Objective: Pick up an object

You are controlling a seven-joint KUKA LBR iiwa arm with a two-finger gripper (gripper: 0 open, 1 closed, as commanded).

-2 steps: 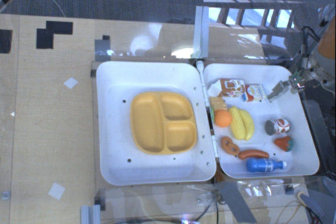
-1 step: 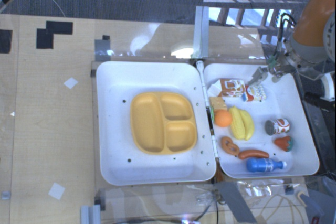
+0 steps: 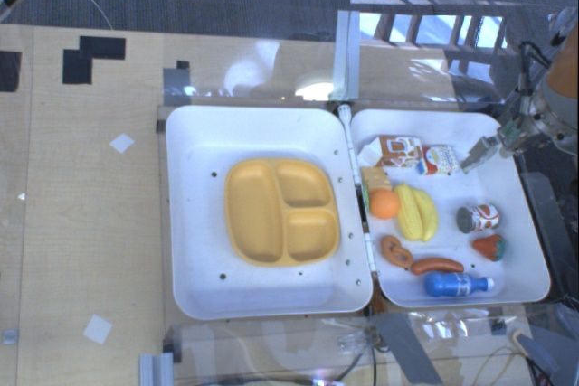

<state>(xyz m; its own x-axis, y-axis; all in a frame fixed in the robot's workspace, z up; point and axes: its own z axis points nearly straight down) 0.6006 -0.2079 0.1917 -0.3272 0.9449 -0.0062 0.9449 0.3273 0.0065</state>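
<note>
fingers (image 3: 478, 155) hang at the upper right of the frame, over the top right part of the right bin (image 3: 534, 280), and we cannot tell whether they are open or closed; nothing shows between them

we judge the main risk to be crowding: the snack carton (image 3: 400, 153) and the small red-and-white packet (image 3: 441, 160) lie touching just left of the tips, so a descent here could catch an edge, push one against the other, or close on nothing. the round pieces could roll off a poor pinch

the right bin holds all the candidates for picking. below the carton sit an orange (image 3: 384, 204) and a banana (image 3: 417, 212), side by side; a small can (image 3: 478, 218) and a strawberry (image 3: 489, 248) lie nearer the right wall; a pretzel (image 3: 394, 250), a sausage (image 3: 438, 266) and a blue bottle (image 3: 456, 286) line the lower part

the left bin (image 3: 194, 194) holds a yellow divided tray (image 3: 280, 211), nothing in its compartments. both bins rest on the desk (image 3: 81, 212), side by side, their walls meeting at mid frame
</note>
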